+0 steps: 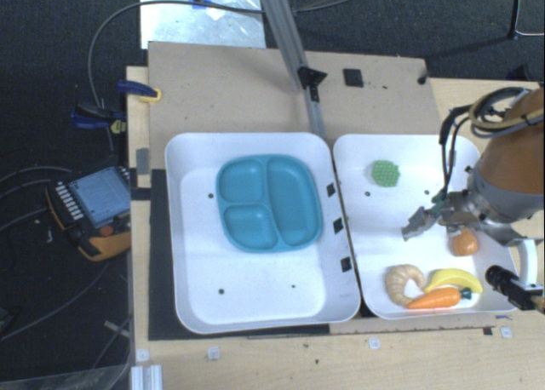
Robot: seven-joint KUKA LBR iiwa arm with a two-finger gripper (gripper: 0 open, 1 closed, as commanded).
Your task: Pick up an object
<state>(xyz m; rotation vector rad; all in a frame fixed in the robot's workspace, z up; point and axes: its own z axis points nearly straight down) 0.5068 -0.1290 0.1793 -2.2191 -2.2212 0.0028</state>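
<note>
The right bin (366,243) holds several small objects. A green bumpy ball (385,174) lies near its back. An orange round piece (464,244) sits by the right wall, partly under the arm. At the front lie a beige curled piece (404,281), a yellow banana (454,278) and an orange carrot (434,299), packed close together. My gripper (426,220) hangs over the middle right of this bin, just left of the orange round piece and above the beige piece. Nothing shows in its grasp.
A blue divided plate (269,203) lies in the left bin (196,286). The arm's grey body and orange band (511,167) cover the right bin's right side. Cables and a black bracket (509,284) hang near the front right corner.
</note>
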